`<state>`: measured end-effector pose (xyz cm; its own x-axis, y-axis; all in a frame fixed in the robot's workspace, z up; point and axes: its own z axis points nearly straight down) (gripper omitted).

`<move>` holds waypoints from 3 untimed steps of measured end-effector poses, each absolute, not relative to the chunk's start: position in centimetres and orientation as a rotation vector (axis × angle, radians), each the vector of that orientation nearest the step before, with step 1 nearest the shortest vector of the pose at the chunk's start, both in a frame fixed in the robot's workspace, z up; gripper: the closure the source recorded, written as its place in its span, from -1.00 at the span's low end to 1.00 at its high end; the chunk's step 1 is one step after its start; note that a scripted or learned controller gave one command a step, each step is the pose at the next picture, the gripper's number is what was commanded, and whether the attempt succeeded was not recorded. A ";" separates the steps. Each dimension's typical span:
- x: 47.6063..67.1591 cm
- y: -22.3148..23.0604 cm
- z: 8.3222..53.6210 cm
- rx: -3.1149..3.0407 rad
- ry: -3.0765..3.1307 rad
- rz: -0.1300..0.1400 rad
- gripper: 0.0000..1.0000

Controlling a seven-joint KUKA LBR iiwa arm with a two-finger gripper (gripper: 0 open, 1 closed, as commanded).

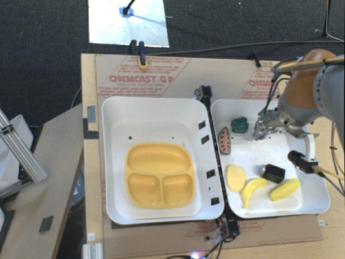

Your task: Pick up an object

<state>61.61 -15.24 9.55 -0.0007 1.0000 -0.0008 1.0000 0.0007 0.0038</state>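
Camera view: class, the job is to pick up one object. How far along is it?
Done: the arm has reached over the right white bin, its gripper low beside the dark green pepper-shaped toy. In hand: nothing seen held. Left: the whole grasp and lift, since the pepper, watermelon slice, yellow banana, yellow corn cob and small black block all lie on the bin floor.

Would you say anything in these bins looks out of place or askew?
Only slightly: the watermelon slice leans against the left wall of the right bin rather than lying flat. The yellow tray sits squarely in the left bin. Nothing looks spilled or damaged.
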 end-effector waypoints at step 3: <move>61.6 -15.8 23.0 2.216 2.222 0.003 1.00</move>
